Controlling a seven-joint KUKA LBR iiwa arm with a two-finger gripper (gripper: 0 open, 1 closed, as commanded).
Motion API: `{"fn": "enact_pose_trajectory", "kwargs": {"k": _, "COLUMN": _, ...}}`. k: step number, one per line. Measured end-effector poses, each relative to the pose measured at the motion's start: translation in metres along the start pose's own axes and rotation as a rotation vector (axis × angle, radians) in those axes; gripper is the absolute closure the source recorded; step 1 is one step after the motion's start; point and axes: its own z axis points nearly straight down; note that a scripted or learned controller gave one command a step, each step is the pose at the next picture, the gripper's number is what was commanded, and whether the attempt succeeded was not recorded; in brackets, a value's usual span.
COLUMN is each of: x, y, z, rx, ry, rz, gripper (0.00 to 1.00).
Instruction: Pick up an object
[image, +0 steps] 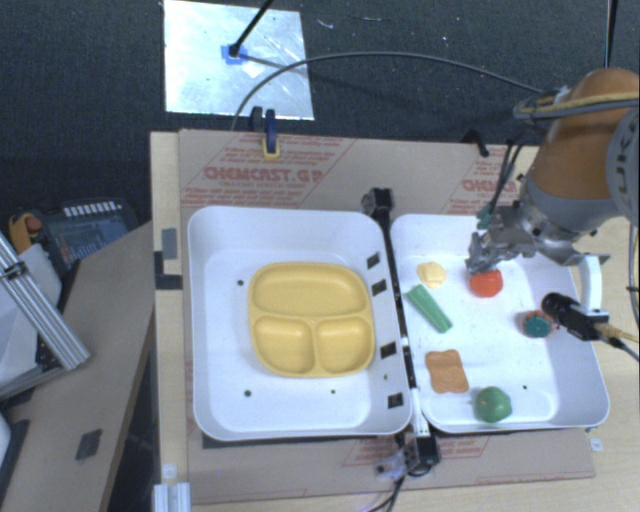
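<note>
Two white bins (300, 225) sit side by side on a brown counter (330, 165), dark floor behind. Nearest in the right bin lies a green ball (492, 404). Farther back, a round red-orange ball (486, 284) sits just under the gripper (484, 258).

Grey arm (580, 150) (orange band above wrist) from right, hand (484, 262) low.

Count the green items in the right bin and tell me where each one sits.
2. A long green piece lies near the bin's left side, beside the divider. A round green item sits near the front edge. The arm may hide more at the back right.
</note>
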Motion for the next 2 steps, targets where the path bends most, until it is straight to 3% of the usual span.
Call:
{"fn": "enact_pose_trajectory", "kwargs": {"k": 1, "x": 0.052, "y": -0.005, "z": -0.004, "rx": 0.0, "ry": 0.0, "rz": -0.001, "gripper": 1.0}}
{"fn": "enact_pose_trajectory", "kwargs": {"k": 2, "x": 0.099, "y": -0.031, "z": -0.006, "rx": 0.002, "ry": 0.0, "rz": -0.001, "gripper": 1.0}}
